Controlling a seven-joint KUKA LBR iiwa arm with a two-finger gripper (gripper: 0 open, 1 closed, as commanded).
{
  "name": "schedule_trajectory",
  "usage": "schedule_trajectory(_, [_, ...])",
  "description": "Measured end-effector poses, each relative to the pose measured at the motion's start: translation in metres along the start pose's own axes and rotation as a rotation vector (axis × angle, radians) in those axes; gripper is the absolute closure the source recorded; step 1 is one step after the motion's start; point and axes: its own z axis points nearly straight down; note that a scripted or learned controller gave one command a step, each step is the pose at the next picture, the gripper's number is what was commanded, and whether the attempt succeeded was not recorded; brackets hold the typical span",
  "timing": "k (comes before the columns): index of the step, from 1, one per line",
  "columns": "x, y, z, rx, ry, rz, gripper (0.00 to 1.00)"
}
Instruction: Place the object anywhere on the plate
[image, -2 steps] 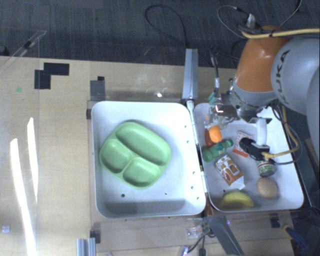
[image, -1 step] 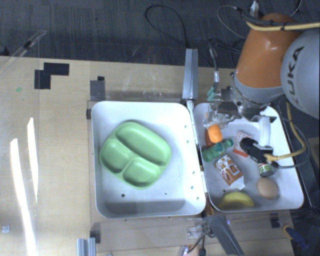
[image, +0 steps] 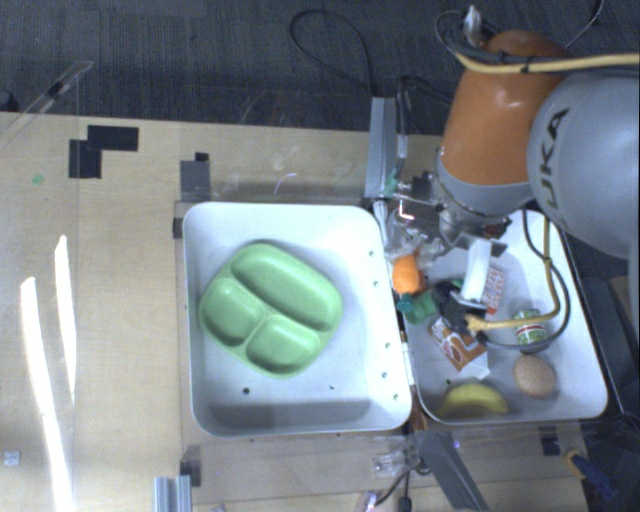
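Note:
A green plate (image: 270, 308) with three compartments lies in the left bin (image: 215, 400), with nothing on it. My gripper (image: 412, 245) hangs over the left side of the right bin (image: 590, 385), just above a small orange ball (image: 405, 277) by the wall between the bins. The arm's orange band and grey wrist cover the back of that bin. I see no object between the plate and the gripper.
The right bin also holds a green item (image: 417, 305), a brown packet (image: 459, 345), a white packet (image: 487, 275), a green and yellow can (image: 530, 328), a tan egg-shaped thing (image: 534, 376) and a banana (image: 474, 400). A yellow cable loops beside the wrist.

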Motion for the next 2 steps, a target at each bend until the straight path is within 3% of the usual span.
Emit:
schedule_trajectory(1, [0.012, 0.006, -0.008, 0.001, -0.001, -0.226, 1.00])
schedule_trajectory(2, [0.056, -0.008, 0.057, 0.002, 0.000, -0.386, 1.00])
